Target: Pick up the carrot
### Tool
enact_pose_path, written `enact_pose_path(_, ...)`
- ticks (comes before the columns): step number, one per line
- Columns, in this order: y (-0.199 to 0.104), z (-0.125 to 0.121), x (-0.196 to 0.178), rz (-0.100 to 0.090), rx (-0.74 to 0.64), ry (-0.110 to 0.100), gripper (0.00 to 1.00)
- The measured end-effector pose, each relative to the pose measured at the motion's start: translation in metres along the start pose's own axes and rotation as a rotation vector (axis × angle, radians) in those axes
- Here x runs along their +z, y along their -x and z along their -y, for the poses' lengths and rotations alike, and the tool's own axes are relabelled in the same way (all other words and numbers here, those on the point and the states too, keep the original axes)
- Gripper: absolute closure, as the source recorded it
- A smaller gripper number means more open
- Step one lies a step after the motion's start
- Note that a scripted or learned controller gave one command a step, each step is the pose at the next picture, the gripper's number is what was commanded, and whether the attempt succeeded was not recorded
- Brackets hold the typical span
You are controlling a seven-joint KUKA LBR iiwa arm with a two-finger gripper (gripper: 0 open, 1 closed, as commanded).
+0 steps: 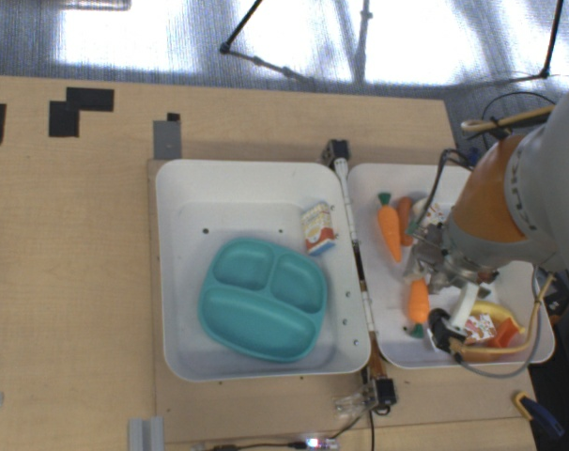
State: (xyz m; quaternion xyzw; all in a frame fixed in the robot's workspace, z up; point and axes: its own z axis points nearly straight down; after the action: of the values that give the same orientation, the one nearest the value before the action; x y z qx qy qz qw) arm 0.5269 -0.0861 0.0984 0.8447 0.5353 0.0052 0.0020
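An orange carrot with a green top lies in the left part of the right bin, pointing toward the front. A second, shorter carrot lies nearer the front, and another orange piece sits just right of the first carrot. My gripper hangs low over the bin between the two carrots, slightly right of them. The wrist hides its tips and whatever lies right under it.
The left bin holds a teal divided plate and a small carton near its right wall. A yellow item and a small red-and-white pack lie at the front right of the right bin.
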Motion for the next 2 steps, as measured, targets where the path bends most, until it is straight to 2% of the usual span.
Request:
enact_pose_path(1,-0.0583,0.0042,-0.0857,0.007,0.409,-0.008,1.00)
enact_pose_path(2,-0.0581,0.0042,-0.0855,0.008,0.408,-0.008,0.00)
